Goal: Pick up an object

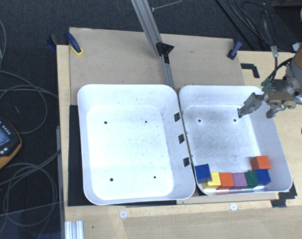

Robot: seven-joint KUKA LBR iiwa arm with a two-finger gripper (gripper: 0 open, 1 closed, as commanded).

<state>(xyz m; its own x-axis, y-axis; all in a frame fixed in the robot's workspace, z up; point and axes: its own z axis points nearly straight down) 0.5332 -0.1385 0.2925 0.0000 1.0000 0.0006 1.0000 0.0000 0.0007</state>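
From where I stand, the grey arm reaches in from the right and its two-finger gripper [259,107] hangs over the far right part of the right-hand shallow white plastic bin [225,133], fingers spread apart with nothing between them.

The things to pick from are a cluster of small coloured cube blocks, all pushed into that bin's near edge, well apart from the gripper. A blue block [202,173] sits at the left end, then a yellow one [214,179], an orange-red one [226,179], a purple one [239,179] and a green one [251,178], with another blue block [263,176] and an orange block [260,162] at the right end.

They look like light, stiff blocks with flat faces, so they should take a firm pinch without harm, though smooth sides may slip. The row is packed tight, block touching block, so fingers would struggle to get between them. I'd judge the orange block at the right end the easier target, since it seems to have free sides; whether it sits on its neighbour or behind it I cannot tell.

The left-hand white bin [126,143] sits just beside on the brown worktop [121,59].
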